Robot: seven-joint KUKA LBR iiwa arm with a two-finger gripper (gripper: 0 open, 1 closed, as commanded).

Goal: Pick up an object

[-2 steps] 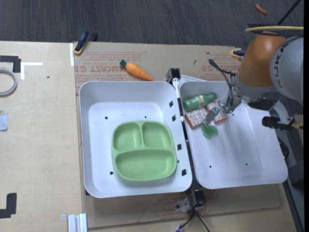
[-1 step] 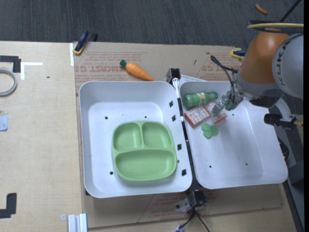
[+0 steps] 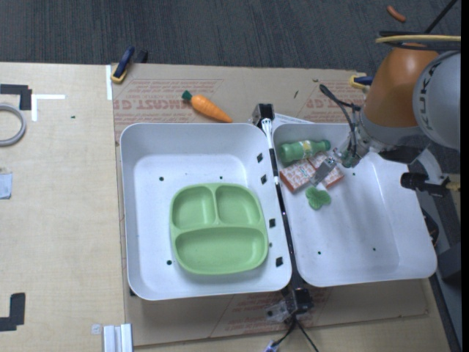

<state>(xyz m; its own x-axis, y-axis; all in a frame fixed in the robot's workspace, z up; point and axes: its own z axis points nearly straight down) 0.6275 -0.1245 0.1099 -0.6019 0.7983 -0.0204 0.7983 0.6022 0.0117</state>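
Two shallow white bins are seen side by side on a cardboard-covered bench, and the right bin (image 3: 381, 240) is taken here as the landmark. Immediately left of it, rim touching rim, the left bin (image 3: 146, 160) is found, with a green divided plate (image 3: 218, 228) lying flat on its floor. Within the right bin, all loose objects are gathered in its far-left corner: a green bottle (image 3: 302, 149) is laid on its side against the far wall, a red-and-white packet (image 3: 300, 175) is placed just in front of the bottle, and a small green leaf-like piece (image 3: 318, 198) is set just in front of the packet, touching or nearly touching it. The gripper (image 3: 338, 160) is lowered over the far part of the right bin, at the right-hand edge of the packet and just beside the bottle's cap end; whether it is released or clenched cannot be told, and no object is seen to be lifted. The grey arm with its orange band (image 3: 396, 86) is entered from beyond the bin's far-right corner. Outside the right bin, beyond its far-left corner, a toy carrot (image 3: 207, 107) is seen on the cardboard, and a blue clamp (image 3: 123, 63) lies farther left still.
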